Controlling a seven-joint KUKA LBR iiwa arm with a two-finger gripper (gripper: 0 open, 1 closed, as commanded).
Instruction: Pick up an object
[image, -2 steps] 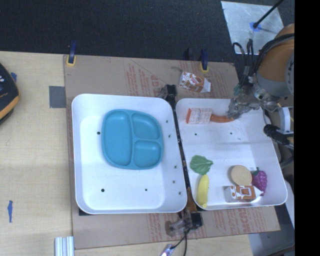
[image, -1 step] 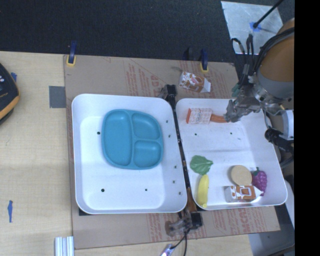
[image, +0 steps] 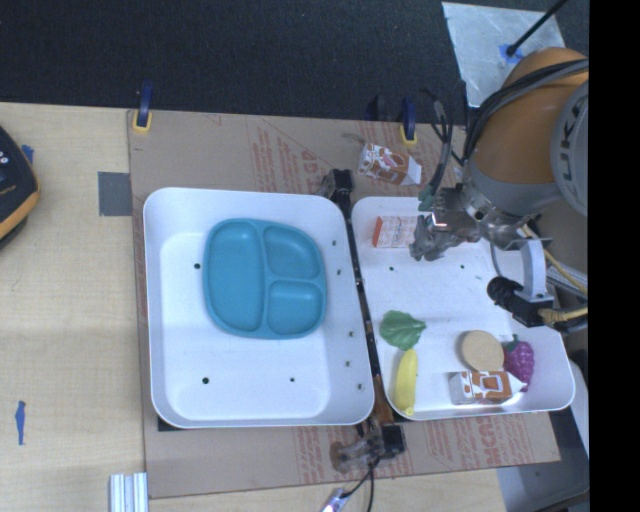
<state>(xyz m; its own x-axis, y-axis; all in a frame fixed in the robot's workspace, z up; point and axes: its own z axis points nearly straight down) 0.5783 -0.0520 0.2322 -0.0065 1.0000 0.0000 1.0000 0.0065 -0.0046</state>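
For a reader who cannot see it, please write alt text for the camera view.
A grey and orange arm reaches from the right, its gripper over the far end of the right bin, near a carton. That bin also holds a banana, leaf, cookie and grapes; the left bin holds a blue plate.

Blue divided plate (image: 265, 277) in left bin (image: 170, 390), toy food in right bin (image: 440, 290), end effector (image: 432, 240) above it

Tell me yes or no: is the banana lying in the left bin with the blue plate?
No, the banana lies in the right bin, below the green leaf.
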